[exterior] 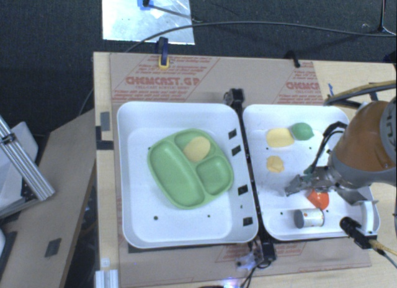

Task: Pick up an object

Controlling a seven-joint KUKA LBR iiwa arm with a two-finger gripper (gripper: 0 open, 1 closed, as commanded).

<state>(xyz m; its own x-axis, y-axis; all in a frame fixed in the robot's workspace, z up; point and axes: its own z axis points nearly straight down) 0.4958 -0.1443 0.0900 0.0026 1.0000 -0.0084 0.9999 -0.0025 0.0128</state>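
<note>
Looking down, left to right: passing a ribbed metal rail (25, 169) at the left edge and a foil sheet (146, 7) at the upper left, then reaching brown cardboard (186, 79) with red lettering, pinned at its top edge by a blue and yellow clamp (162, 53). Finding the left bin (133, 156) at centre left, holding a green divided plate (180, 178) with a yellow lump (197, 149) in its upper compartment. Crossing a row of black clips (239, 169) along the seam between the bins. Entering the right bin (260, 218) at centre right: a larger yellow piece (279, 136) just beside a green piece (302, 131) near the top, and a smaller yellow piece (275, 164) below them, apart. Spotting the orange object (318, 200) lower down, right of the bin's middle, directly under the gripper (309, 184) and partly covered by it; impossible to tell whether grasped or merely beneath, or whether the gripper is released or clenched. Noting a grey and white cylinder (308, 218) on its side just below the orange object, near the bin's lower wall. Ending at the right edge with the grey arm (366, 169) and its orange band (372, 138), bent over the right bin.
</note>
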